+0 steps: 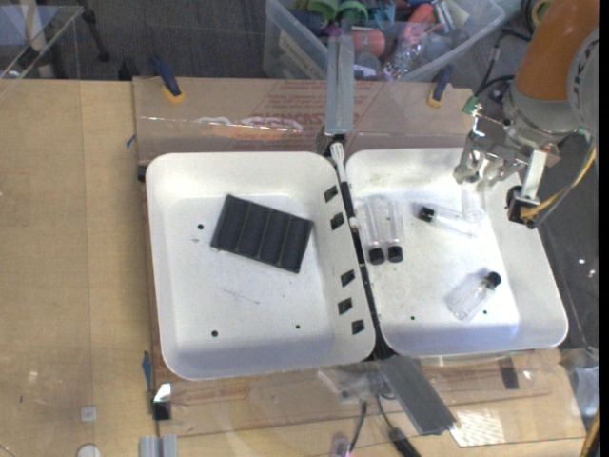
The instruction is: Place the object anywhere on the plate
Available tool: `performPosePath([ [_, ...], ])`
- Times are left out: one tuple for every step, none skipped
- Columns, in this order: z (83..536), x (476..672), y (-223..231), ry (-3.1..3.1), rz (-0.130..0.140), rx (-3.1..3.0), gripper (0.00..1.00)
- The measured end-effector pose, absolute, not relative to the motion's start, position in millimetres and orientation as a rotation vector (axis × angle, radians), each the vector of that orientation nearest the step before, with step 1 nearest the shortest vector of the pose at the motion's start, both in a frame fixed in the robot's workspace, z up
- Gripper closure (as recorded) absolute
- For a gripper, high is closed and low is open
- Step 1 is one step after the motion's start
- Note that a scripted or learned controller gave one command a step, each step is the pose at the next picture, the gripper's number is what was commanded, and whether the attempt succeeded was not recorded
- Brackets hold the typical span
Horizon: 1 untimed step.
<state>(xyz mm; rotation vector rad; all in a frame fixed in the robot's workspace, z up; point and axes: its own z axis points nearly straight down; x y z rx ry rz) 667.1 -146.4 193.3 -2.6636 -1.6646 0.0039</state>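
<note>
Camera view: two white bins (171, 350) are seen on a wooden tabletop (67, 255). One dark plate (262, 233) lies in the left bin. Four clear bottles (381, 227) lie in the right bin, under the claw (478, 171); its grip cannot be told.

The bench (67, 255) was plain light wood, with two shallow white bins sitting right on it side by side: the left bin (171, 350) and the right bin (533, 331) (edges touching down the middle). A clear tub (285, 17) of colourful bits stood behind them.
</note>
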Motion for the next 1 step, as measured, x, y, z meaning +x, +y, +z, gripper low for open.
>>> performPosePath([
  [187.0, 580.6, -143.9, -1.66, 0.003, -2.664, 1.0],
])
